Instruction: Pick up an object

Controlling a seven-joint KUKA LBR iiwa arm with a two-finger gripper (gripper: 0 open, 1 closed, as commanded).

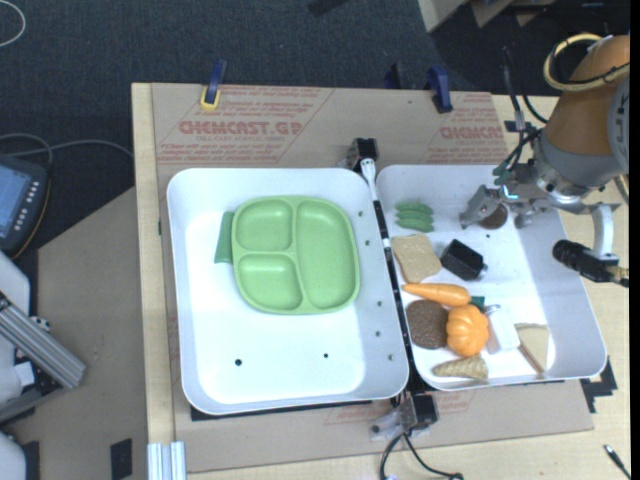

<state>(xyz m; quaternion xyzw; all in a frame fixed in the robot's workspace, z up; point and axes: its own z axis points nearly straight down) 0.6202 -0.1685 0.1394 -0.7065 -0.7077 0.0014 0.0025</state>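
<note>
My gripper (495, 214) hangs low over the back of the right bin (570, 298), its fingers spread open. A small dark brown thing (493, 219) shows between the fingertips, and I cannot tell whether they touch it. Just in front and to the left lies a black block (462, 259). Further left are green pea pods (413, 215) and a bread slice (417, 258). Toward the front lie a carrot (437, 293), a brown patty (427, 324), an orange pumpkin (467, 330), a cone (460, 369) and a pale wedge (533, 346).
The left bin (200, 298) holds a green divided plate (295, 253). A black divider with clips (380, 238) runs between the bins. The arm's black side piece (585, 258) hangs over the right bin's right edge. Bare white floor lies right of the black block.
</note>
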